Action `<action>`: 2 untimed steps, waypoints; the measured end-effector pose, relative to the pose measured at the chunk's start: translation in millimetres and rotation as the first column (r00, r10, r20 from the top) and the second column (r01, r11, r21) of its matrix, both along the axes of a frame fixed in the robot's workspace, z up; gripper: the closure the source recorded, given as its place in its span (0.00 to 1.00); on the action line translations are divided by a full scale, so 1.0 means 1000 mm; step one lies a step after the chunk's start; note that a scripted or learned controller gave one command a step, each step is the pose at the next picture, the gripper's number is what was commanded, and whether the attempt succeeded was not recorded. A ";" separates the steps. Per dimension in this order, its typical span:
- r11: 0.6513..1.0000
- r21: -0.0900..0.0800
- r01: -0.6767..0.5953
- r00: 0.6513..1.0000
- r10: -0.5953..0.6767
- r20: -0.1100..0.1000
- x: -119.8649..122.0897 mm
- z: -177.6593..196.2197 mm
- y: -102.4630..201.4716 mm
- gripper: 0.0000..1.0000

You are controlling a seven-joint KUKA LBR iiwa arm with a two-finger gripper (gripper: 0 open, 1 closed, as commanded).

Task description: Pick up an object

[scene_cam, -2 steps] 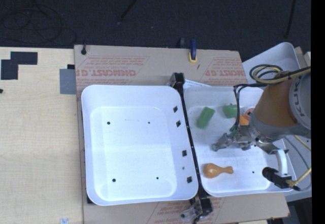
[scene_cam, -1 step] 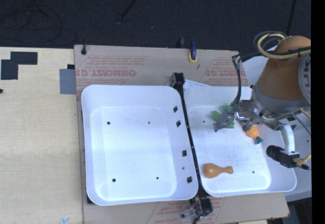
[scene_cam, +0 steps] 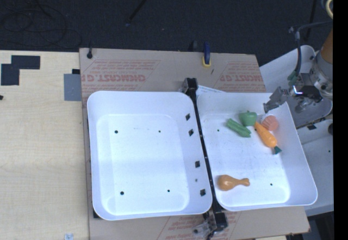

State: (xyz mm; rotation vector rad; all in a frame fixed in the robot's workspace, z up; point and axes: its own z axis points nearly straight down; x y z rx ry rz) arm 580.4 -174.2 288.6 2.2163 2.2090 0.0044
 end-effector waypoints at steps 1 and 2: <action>1.000 0.007 -0.004 1.000 0.004 -0.015 0.013 -0.184 -0.024 0.00; 1.000 0.004 -0.003 1.000 0.003 -0.007 0.016 -0.164 -0.026 1.00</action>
